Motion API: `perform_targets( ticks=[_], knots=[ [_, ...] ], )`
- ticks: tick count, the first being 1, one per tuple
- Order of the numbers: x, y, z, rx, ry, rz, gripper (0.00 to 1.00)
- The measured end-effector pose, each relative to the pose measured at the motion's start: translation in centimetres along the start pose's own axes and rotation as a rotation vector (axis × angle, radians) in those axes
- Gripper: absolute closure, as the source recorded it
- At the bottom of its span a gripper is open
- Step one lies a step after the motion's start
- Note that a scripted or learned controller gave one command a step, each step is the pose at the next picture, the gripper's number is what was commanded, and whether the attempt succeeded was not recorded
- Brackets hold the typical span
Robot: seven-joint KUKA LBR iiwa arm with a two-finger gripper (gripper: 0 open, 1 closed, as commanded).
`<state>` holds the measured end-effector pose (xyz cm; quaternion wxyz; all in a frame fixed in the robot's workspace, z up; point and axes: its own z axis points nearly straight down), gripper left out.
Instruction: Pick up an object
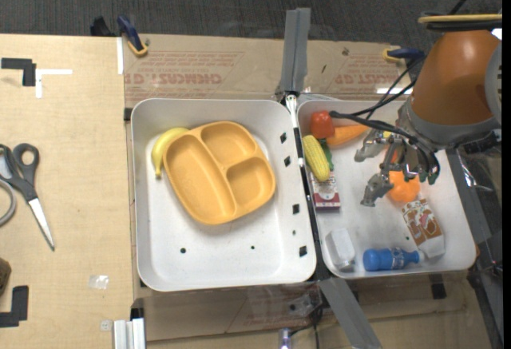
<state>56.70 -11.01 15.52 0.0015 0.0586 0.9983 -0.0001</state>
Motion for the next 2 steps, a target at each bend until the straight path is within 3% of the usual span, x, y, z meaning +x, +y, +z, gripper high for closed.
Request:
perform_targets(
  ticks=[1,2],
  knots=[
    [-2.8,-5.9,6.2,0.001,-0.002,-0.011,0.0],
    [-5.3,-7.6,6.0,0.001,-0.005,0.041,0.0]
  ],
)
